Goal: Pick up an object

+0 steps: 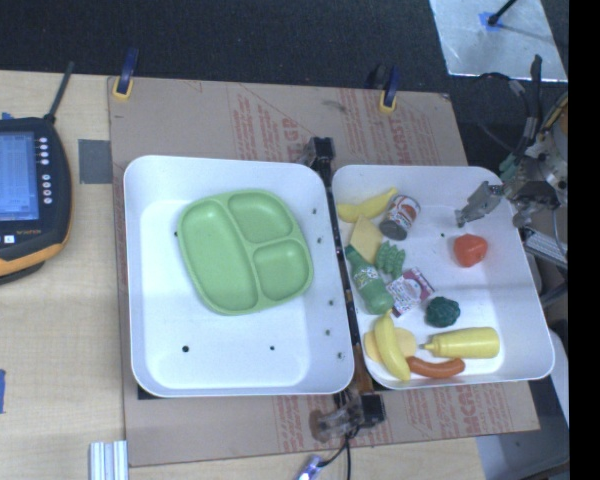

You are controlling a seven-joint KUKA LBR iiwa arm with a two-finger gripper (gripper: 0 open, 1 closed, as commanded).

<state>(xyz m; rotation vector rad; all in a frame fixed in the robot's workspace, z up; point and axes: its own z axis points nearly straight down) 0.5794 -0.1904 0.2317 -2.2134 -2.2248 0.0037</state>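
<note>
The right bin (510,298) holds several toy foods. A red tomato (469,250) lies near its upper right. A banana (366,206), a small can (401,216) and a yellow cheese wedge (365,238) sit at the upper left. A green bottle (368,284), a leafy green piece (389,259) and a red-and-white packet (410,290) lie along the left side. A dark broccoli (442,311), a yellow mustard bottle (466,343), a banana bunch (388,344) and a sausage (436,368) fill the front. My gripper (478,206) hangs at the bin's upper right edge, just above the tomato and apart from it.
The left bin (160,328) carries a green divided plate (245,250). A control tablet (15,196) rests on the bench at far left. Clamps (387,86) hold the cardboard sheet at the back. Cables and the arm's body crowd the right side.
</note>
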